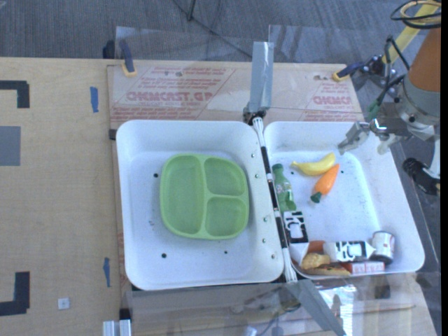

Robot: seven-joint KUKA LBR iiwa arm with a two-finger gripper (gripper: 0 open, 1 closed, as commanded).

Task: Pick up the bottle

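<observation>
bottle (pixel 283 187) in right bin (pixel 402 208), beside banana (pixel 314 165)

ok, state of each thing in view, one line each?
Bottle: green, lying on its side against the right bin's left wall, not held.
Gripper: over the right bin's upper right corner, nothing between its fingers.
Banana: lying flat in the right bin.
Carrot: lying just below the banana.
Can: on its side, lower right corner.
Green plate: lying flat in the left bin.
</observation>
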